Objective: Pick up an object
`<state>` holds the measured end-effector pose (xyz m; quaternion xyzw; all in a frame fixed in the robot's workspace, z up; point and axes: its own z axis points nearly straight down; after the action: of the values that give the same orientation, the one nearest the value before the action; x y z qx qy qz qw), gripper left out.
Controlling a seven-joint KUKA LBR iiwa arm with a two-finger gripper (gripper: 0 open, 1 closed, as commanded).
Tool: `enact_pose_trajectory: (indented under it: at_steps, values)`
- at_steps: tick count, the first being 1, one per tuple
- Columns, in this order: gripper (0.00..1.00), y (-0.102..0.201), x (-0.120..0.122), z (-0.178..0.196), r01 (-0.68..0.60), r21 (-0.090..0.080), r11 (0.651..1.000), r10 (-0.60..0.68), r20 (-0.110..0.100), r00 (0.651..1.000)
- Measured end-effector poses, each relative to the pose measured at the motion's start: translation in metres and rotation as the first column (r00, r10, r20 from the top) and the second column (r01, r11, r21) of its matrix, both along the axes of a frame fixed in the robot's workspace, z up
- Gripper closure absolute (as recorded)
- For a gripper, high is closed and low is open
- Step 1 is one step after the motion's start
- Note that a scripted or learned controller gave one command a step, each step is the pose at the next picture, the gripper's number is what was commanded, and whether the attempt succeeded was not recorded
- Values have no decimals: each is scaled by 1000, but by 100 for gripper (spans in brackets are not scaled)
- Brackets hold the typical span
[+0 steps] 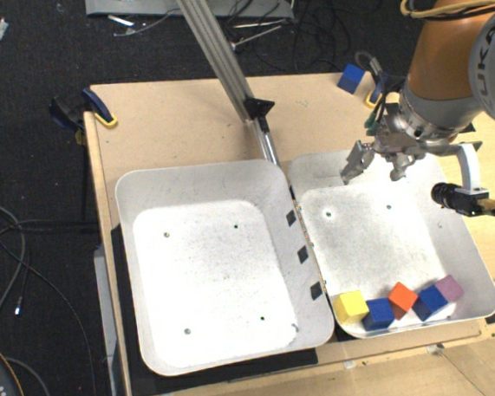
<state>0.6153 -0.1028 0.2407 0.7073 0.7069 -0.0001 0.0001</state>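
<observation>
Blocks [401,301] in bin corner, gripper [375,165] spread above

Five small blocks clustered along near edge of right bin [461,242]. Yellow block [351,305] leftmost, by bin's near left corner. Blue block [379,313] just beside it, touching near rim. Orange block [402,297] next, tilted, resting against blue neighbours. Second blue block [430,301] right of orange. Pale purple block [449,287] rightmost, near bin's near right corner.
</observation>
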Motion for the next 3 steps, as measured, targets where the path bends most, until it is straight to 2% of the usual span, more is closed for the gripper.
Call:
enact_pose_trajectory:
  at_steps: [1,2,3]
  values:
    - [0,7,22,-49,-4,0,1000,4,-3,1000]
    - [0,39,-2,-46,-6,1,1000,6,-3,1000]
    - [0,41,-18,-46,1,0,1000,-1,-2,1000]
